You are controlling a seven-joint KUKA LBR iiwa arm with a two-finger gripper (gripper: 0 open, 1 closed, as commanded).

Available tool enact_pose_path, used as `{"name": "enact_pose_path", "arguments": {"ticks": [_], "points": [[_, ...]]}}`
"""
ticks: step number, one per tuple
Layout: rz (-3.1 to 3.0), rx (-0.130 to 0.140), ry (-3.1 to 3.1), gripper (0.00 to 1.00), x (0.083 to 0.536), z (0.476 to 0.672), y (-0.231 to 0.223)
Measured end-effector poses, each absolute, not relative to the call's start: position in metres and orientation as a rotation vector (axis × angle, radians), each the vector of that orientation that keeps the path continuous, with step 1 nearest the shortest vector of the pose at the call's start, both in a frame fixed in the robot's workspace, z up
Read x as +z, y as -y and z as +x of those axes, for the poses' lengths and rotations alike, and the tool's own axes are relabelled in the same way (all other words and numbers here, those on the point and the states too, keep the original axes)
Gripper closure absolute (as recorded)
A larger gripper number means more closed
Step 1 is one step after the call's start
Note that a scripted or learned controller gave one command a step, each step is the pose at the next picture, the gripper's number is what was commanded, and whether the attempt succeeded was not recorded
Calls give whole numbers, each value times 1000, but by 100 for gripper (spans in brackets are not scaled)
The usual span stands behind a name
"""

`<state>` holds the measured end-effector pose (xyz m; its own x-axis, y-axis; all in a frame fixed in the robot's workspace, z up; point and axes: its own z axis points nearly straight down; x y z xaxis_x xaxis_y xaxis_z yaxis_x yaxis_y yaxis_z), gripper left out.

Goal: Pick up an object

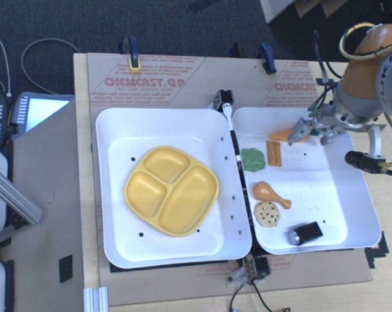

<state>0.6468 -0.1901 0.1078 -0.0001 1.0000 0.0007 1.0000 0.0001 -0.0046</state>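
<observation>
Orange carrot-like piece (281,136) lies at the far edge of the right bin (352,239), touching the gripper (307,130).
It sits at nine o'clock from the tool, long axis pointing toward it; grip state I cannot tell.

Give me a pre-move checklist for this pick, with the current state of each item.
1. Gripper over the right bin: ok.
2. Target under it: ok, the orange carrot piece lies just left of the fingertips.
3. Object held between the fingers: not ok, the carrot piece sits beside them, not between.
4. Neighbours clear of the target: not ok, the tan cracker lies right below it and the green leaf is close.
5. Other items out of the path: ok, the chicken drumstick, cookie and black block lie nearer the front.
6. Yellow divided plate in the left bin: ok, far off.
</observation>
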Motion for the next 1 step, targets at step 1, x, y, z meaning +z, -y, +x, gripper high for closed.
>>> {"name": "enact_pose_path", "arguments": {"ticks": [1], "points": [[-2218,4,2221,0,83,647,189]]}}
